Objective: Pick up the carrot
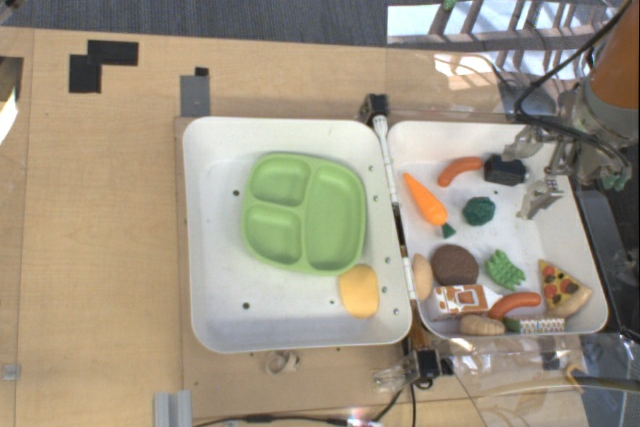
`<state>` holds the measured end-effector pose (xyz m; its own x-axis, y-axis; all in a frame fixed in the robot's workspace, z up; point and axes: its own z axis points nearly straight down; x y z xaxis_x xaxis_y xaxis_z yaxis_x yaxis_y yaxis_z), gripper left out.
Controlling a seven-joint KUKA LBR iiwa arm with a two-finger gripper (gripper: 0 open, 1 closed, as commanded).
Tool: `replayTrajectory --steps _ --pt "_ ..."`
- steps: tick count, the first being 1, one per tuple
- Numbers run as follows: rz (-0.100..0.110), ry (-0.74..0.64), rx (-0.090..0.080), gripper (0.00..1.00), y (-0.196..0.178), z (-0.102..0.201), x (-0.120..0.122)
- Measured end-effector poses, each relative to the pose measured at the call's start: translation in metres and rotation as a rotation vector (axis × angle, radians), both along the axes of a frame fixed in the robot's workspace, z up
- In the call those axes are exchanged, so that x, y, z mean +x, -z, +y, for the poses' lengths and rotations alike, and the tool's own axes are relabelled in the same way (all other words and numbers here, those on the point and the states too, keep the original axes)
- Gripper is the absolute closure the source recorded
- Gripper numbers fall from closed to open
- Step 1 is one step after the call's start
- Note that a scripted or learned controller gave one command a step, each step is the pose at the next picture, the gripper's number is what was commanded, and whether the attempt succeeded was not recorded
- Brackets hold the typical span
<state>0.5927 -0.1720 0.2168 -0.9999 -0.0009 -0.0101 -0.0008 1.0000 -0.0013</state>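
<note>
Carrot [426, 199]: it lies in the right bin [596, 255], in that bin's far left part, close to the wall that divides the two bins. It is orange, slanted, with its thin tip pointing far-left and a small green stub at its near-right end. Nothing touches it.

From the camera view, the gripper [545, 183] hangs over the far right part of the same bin, well apart from the carrot. Its fingers stand slightly apart, a narrow gap between them, with nothing held. Just left of it lies a small black block [505, 171], and touching that, a curved sausage [459, 170].

Near the carrot's stub sits a dark green broccoli piece [479, 211]. Nearer in the bin lie a brown round patty [455, 264], a light green leafy piece [505, 269], a pizza slice [562, 287], a second sausage [514, 304], a small printed box [463, 299] and a pale potato-like piece [423, 276] by the dividing wall.

The left bin [215, 215] holds a light green divided plate [303, 213], and a yellow rounded piece [360, 290] lies just beside the plate's near right corner. Both bins rest on the wooden table [100, 235].
</note>
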Motion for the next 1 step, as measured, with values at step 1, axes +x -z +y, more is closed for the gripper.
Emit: replayTrajectory --steps 1 --pt "0.005 -0.109 0.005 0.0 0.0807 0.0728 -0.0175"
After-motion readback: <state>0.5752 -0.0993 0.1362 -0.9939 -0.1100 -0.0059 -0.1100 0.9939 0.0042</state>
